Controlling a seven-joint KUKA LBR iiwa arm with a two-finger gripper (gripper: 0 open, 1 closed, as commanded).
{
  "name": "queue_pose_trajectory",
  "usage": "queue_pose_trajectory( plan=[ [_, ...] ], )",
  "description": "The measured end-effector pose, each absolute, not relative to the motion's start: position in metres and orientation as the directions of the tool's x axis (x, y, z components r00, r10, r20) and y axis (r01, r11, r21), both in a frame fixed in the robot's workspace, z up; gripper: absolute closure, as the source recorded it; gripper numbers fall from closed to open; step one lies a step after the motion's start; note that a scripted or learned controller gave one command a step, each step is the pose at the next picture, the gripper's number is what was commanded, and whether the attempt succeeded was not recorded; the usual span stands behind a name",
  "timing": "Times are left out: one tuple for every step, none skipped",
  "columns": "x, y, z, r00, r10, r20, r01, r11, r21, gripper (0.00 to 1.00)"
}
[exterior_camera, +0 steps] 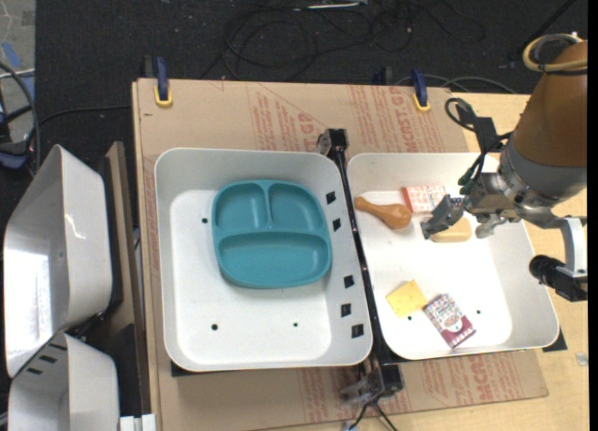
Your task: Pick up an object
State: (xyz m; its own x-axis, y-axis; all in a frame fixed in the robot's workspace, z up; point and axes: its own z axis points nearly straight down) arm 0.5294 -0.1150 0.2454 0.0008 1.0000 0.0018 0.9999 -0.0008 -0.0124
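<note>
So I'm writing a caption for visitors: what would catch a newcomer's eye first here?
Probably the teal tray, lying alone in the left bin. Next, the grey and orange arm reaching into the right bin, its tool low over a tan block, beside a wooden spoon, a yellow piece and two small packets.

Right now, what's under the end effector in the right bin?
Under the end effector lies a tan flat piece, its upper part covered. A wooden spoon and a pink-white packet lie beside it.

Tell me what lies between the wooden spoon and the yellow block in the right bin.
In the camera view, only bare white bin floor lies between the wooden spoon and the yellow block; nothing sits in that stretch.
</note>
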Motion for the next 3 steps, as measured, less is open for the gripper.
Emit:
queue_pose_trajectory(
  plan=[
    [0.532,-0.115,0.251,-0.001,1.000,0.000,1.000,0.001,-0.001,0.00],
    [0.539,-0.119,0.194,0.001,1.000,0.000,1.000,-0.001,-0.006,0.00],
    [0.537,-0.128,0.135,0.002,1.000,0.001,1.000,-0.002,-0.007,0.00]
  ],
)
